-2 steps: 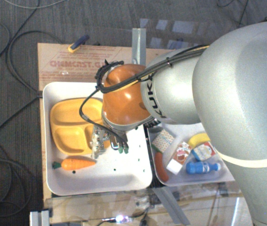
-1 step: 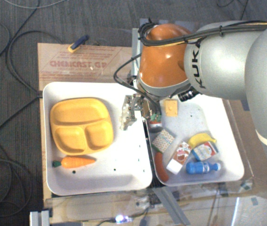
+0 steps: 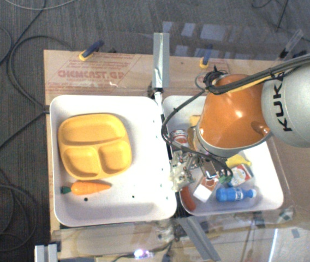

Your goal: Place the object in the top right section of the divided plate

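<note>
Gripper (image 3: 183, 171) low over the left edge of the right bin (image 3: 275, 198), at the wall between the two bins. Open or closed: cannot tell, with the wrist and cables in the way. Nothing seen held.

Just right of it, a heap: white box (image 3: 202, 192), blue bottle (image 3: 236, 194) lying on its side, long axis left to right. Likely the pick comes from here, though which piece is unclear.

Further left, across the wall, in the left bin (image 3: 117, 212): carrot (image 3: 89, 188), long axis left to right, leaf end leftward, just below the plate (image 3: 63, 141) and apart from it.

Plate well left of the gripper and slightly up. One wide section along its top, two small ones below. Goal presumably the right end of the upper part, so the carry runs leftward over the wall.
</note>
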Robot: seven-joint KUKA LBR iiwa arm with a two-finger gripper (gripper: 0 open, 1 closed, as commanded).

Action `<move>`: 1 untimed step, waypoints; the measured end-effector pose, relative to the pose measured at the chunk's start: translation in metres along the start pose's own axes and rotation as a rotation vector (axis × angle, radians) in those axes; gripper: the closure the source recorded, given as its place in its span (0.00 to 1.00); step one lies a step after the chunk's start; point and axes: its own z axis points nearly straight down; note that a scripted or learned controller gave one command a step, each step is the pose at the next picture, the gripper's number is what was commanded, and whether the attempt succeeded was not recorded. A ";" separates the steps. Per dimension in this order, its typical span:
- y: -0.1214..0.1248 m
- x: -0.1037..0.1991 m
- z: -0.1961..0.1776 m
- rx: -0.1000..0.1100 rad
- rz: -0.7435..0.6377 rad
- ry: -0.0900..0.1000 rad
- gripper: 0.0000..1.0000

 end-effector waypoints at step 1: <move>-0.046 -0.083 -0.086 -0.003 -0.235 -0.003 1.00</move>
